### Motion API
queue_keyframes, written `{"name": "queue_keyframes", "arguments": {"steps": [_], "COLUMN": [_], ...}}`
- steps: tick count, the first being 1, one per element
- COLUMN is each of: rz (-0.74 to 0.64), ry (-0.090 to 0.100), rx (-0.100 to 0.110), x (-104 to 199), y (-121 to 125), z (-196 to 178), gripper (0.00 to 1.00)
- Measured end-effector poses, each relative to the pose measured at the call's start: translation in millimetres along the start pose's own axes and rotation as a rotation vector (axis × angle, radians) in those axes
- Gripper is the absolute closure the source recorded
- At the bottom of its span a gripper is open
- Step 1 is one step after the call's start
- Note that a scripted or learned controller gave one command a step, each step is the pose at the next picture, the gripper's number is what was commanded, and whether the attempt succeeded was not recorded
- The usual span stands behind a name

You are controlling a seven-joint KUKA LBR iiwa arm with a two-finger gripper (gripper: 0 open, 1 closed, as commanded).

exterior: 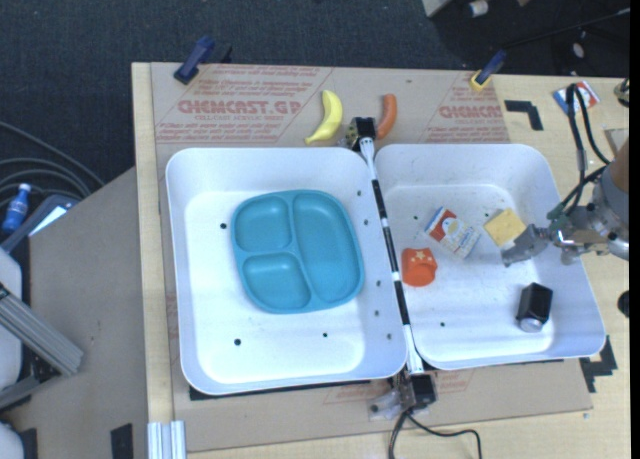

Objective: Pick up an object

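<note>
The claw (527, 244) is pale grey metal, with slim, dull fingers (519, 249) that taper toward their tips. Behind it sits a boxy silver-grey wrist block (585, 237), its faces broken by small dark fittings and a spot of green. Thin black cables (578, 152) loop above the block, rising past it in a long curve. A patch of tan shows at the arm's upper part (628, 165). Markings are too small to read.

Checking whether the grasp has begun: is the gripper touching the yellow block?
Cannot tell. In the camera view the gripper sits right beside the yellow block in the right bin, but the slanted angle shows neither clear contact nor a clear gap.
</note>
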State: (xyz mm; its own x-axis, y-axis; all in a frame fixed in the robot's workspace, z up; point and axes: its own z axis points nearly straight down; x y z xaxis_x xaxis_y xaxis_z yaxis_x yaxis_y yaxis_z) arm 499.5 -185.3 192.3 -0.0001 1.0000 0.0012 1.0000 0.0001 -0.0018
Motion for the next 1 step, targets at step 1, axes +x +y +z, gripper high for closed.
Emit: {"name": "queue_keyframes", "arguments": {"steps": [1], "rz": [-0.001], "ry": [-0.003], "rx": [-0.010], "x": [16.1], "y": [78.1], "z": [103.6], "gripper": [0.00]}}
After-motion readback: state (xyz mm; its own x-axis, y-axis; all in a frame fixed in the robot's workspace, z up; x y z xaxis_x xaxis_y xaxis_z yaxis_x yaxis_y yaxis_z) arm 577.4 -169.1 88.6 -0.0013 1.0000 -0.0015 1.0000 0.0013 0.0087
